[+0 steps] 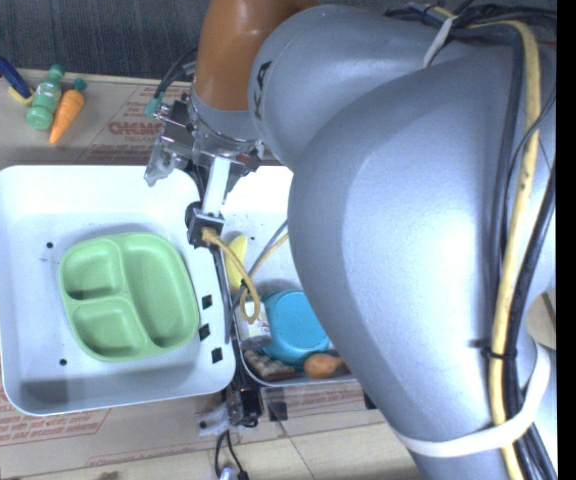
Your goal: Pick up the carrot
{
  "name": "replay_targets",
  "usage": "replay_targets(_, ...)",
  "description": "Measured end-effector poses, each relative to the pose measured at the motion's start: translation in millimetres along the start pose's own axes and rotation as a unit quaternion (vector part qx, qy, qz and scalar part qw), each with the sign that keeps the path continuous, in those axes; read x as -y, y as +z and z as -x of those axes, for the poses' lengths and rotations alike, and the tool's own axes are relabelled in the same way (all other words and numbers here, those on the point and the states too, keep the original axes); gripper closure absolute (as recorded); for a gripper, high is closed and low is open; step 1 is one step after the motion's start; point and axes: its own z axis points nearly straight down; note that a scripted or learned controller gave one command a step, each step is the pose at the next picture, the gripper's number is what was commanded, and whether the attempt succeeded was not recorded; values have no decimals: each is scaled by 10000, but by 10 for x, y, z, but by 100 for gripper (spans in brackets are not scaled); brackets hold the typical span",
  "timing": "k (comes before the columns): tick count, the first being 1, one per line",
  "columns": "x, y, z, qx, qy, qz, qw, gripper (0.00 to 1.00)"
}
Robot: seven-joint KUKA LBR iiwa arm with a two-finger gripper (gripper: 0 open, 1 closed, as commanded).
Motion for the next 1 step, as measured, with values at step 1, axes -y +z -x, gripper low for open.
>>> replay_targets(1, -209, 352, -202, -7, 2365, -13, 9716, 0)
